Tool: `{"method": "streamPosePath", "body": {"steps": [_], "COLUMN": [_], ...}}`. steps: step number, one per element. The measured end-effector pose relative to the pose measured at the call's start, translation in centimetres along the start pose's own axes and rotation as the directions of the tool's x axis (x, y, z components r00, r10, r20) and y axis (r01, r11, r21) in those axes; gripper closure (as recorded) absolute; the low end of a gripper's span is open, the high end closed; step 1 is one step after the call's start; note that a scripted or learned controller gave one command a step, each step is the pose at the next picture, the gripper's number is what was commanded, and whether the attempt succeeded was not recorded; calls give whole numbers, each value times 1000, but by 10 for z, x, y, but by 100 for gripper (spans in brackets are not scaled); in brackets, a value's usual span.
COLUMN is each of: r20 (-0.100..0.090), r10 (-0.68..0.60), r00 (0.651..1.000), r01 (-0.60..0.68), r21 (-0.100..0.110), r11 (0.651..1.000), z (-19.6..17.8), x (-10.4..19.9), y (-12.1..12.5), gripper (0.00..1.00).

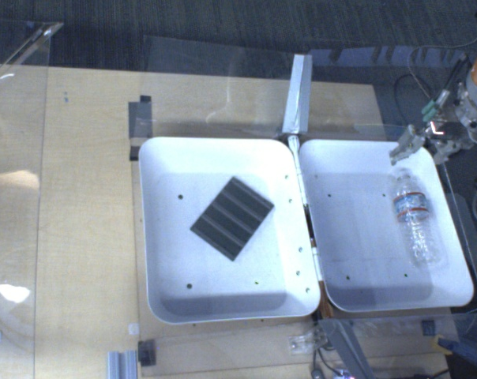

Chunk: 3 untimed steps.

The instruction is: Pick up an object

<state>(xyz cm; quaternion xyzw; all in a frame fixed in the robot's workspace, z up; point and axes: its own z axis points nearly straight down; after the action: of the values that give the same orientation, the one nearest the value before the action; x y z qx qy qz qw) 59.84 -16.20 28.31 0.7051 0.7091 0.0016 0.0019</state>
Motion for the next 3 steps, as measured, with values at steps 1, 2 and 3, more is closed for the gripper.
{"method": "streamPosePath", "body": {"steps": [1,2,3], "r20": [0,2,1], "r10": [-228,-275,-279], "r00": [974,961,960], "r01": [228,275,279], "r21": [0,-5,-1], "r11": [974,961,960], "z": [114,196,190], "x": [-25,-43,-43], "y": [0,15,-26], "gripper": [0,0,0]}}
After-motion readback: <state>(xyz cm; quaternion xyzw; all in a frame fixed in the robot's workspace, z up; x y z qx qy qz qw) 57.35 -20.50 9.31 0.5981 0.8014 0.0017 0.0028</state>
